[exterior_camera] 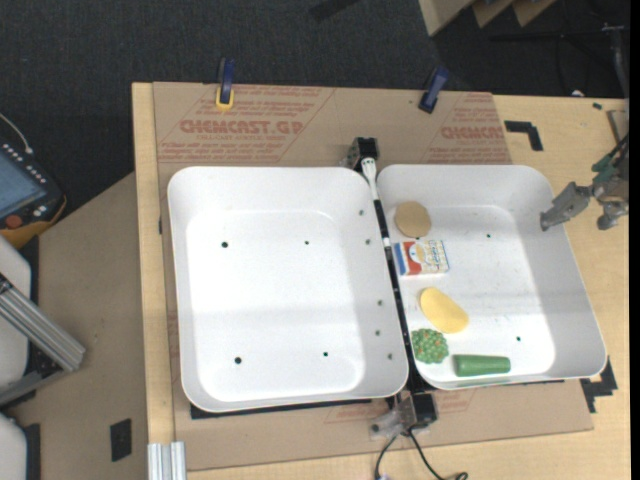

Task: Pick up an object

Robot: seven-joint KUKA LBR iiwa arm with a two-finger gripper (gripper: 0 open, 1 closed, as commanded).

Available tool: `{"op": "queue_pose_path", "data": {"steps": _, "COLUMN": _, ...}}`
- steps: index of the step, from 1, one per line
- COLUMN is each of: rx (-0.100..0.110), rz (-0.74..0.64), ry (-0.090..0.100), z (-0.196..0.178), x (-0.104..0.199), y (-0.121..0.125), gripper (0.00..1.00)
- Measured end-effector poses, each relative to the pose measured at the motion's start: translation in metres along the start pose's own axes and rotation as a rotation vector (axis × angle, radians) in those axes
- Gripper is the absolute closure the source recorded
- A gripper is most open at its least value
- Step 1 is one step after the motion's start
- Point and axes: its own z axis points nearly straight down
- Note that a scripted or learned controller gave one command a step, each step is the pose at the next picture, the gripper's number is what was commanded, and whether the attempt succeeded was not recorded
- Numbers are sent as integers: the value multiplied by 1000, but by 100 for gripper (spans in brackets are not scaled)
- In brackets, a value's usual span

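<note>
Looking down at a slant on a bench with two shallow white bins side by side. The gripper [585, 208] hangs at the far right edge, above the right rim of the right bin [520, 268]; its two fingers are spread apart with nothing between them. All the objects lie in a line along the right bin's left side: a tan disc [412, 219] at the top, a small red, white and blue carton [417, 258] below it, then a yellow lump [443, 310], a green ball [430, 345], and a green block [482, 365] nearest the front rim. The left bin [270, 288] has only small dark dots on its floor.

This looks like the approach step: nothing is grasped yet. The next move likely calls for travelling left across the bin, centring over one item and descending with fingers apart; the items sit close to the bin wall and each other, which may crowd a finger.

The bins rest on a cardboard sheet [300, 118] with red lettering, clipped at its far edge, over dark carpet [150, 28].
</note>
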Motion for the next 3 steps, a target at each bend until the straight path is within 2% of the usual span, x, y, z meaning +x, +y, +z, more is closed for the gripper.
{"op": "queue_pose_path", "data": {"steps": 1, "rx": -14, "rz": 2, "ry": -6, "z": -121, "x": -4, "y": -49, "gripper": 0}}
{"op": "queue_pose_path", "data": {"steps": 2, "rx": -21, "rz": -1, "ry": -9, "z": -286, "x": -3, "y": -71, "gripper": 0}}
{"op": "queue_pose_path", "data": {"steps": 3, "rx": -6, "rz": -13, "ry": 1, "z": -274, "x": 94, "y": 35, "gripper": 0}}
